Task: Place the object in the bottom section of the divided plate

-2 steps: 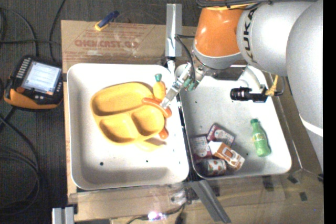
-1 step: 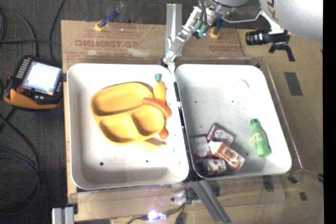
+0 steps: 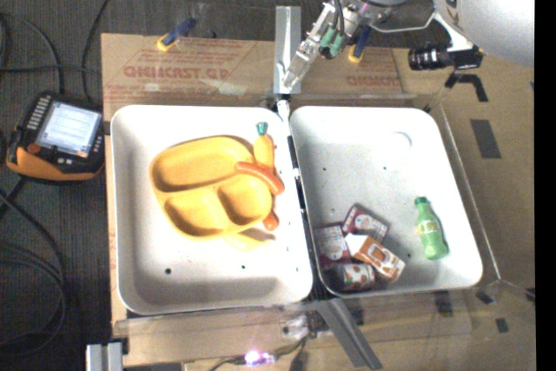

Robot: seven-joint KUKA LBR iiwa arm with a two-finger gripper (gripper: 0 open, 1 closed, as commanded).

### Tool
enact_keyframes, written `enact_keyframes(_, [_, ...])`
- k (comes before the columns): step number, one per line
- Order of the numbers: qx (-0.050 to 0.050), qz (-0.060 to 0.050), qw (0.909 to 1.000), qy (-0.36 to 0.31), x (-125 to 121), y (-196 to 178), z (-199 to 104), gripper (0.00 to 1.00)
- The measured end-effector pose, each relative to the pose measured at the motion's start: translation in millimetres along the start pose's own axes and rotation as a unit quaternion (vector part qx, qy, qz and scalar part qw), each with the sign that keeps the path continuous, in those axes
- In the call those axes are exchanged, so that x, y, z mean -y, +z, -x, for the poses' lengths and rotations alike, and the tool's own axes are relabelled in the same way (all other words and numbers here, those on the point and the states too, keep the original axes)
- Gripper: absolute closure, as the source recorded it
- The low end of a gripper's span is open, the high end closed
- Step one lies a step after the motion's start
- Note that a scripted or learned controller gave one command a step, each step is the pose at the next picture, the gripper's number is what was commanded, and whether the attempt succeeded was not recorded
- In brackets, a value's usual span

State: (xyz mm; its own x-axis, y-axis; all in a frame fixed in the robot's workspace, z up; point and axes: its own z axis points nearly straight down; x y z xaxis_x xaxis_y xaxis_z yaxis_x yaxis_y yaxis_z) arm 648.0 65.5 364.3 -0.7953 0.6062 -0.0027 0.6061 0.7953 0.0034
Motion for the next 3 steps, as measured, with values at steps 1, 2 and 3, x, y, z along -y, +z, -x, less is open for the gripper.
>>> enact_keyframes(1, [-0.002, -0.003, 0.9992, -0.040, 1.1, 181.4, -4.7, 1.00])
enact_keyframes(2, [-0.001, -0.001, 0.9997, -0.023, -8.3, 180.5, 7.0, 1.00])
enact_keyframes(3, [-0.001, -0.001, 0.9997, -0.022, -8.2, 180.4, 7.2, 0.00])
